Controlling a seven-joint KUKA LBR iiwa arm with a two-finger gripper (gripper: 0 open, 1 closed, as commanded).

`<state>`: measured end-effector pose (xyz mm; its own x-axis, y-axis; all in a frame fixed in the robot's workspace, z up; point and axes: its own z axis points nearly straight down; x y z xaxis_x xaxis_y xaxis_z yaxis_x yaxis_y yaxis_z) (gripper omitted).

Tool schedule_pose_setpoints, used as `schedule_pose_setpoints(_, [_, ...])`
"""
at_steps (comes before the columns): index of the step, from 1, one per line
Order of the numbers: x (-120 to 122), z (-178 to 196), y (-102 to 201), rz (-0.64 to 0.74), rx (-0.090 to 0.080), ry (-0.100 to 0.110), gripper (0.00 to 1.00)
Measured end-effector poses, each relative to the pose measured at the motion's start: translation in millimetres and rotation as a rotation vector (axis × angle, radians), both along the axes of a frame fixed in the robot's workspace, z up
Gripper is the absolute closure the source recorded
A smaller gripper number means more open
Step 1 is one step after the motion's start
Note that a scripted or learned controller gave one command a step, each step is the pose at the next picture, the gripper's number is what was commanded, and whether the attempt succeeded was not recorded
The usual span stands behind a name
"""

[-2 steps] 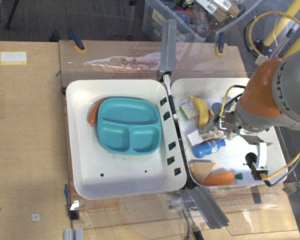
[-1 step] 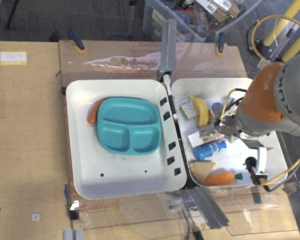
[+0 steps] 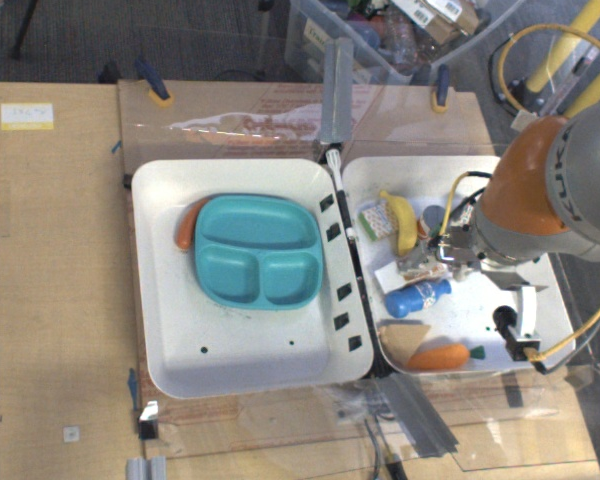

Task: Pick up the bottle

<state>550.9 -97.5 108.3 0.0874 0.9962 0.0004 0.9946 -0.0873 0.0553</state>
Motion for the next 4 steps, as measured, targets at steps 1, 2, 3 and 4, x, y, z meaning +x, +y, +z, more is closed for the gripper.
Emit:
schedule_pose_setpoints(1, [-31.3, -17.5, 1.1, 0.411, -0.013, 0.039, 0.00])
schedule_pose_setpoints(2, [-42.5, -18.1, -5.7, 1.004, -0.034, 0.042, 0.00])
schedule_pose_setpoints(3, [-55.8, -11.9, -1.5, 1.302, -0.074, 0.008, 0.00])
schedule_pose_setpoints(4, [-60.4, -4.3, -1.2, 1.301, -0.059, 0.019, 1.00])
